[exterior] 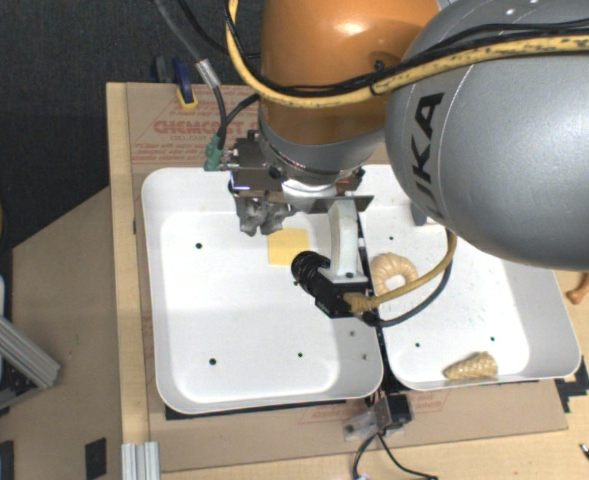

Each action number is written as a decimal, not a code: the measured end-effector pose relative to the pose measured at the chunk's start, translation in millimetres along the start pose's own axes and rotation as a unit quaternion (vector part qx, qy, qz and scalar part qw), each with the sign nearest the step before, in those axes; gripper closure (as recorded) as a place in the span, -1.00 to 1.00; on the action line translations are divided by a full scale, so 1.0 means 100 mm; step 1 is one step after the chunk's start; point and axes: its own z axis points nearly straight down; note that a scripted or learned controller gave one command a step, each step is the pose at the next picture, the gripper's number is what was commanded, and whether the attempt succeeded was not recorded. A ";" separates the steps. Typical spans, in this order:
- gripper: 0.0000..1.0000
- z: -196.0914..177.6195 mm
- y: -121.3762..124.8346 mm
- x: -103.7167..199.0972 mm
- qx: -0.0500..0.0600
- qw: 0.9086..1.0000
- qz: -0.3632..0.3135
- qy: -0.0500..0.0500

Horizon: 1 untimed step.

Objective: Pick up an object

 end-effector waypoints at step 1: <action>1.00 -1.46 0.14 -0.01 -0.014 1.000 0.000 0.005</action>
